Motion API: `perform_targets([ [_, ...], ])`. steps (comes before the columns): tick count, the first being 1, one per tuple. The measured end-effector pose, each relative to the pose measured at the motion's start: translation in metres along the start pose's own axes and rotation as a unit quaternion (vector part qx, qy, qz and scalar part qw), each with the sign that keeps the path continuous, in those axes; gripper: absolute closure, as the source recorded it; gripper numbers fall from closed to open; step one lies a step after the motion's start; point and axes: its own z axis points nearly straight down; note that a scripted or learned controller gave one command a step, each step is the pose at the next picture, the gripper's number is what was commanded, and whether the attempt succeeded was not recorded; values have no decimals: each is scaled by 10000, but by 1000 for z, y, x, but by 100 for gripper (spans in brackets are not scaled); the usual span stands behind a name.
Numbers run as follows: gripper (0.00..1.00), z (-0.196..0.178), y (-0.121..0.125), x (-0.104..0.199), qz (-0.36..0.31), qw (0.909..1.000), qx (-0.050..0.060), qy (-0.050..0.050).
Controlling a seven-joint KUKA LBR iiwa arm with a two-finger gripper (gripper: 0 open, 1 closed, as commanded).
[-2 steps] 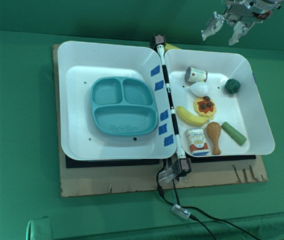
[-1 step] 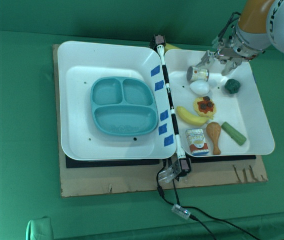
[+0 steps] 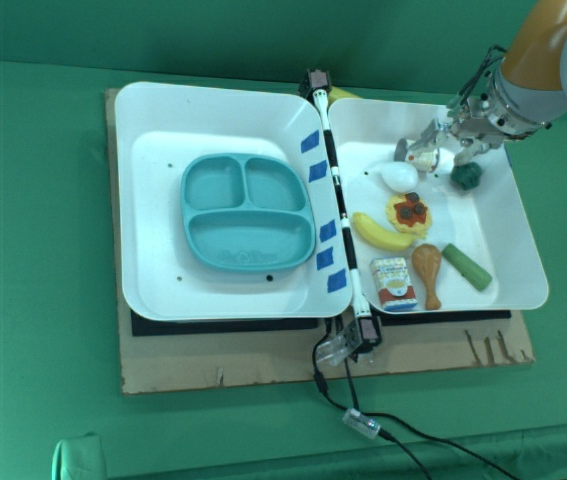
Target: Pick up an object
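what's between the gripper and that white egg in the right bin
Nothing visible. The gripper hangs over the right bin's far end, and the white egg lies just left of it with bare bin floor between them.

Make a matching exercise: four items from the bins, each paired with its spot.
Things:
1. teal three-compartment plastic plate
2. yellow toy banana
3. green cylinder-shaped toy vegetable
4. small red-and-white carton box

Places:
A. near corner of the right bin, beside the divider
B. middle of the left bin
C. right side of the right bin, next to the brown toy drumstick
D. right bin, by the divider, left of the round toy pizza

Pairs: 1-B, 2-D, 3-C, 4-A
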Motion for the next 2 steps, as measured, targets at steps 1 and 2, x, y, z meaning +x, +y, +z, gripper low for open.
perform_targets([
  [1,0,20,-107,-9,35,9998,206,-69],
  [2,0,17,-163,-10,52,9998,179,-111],
])
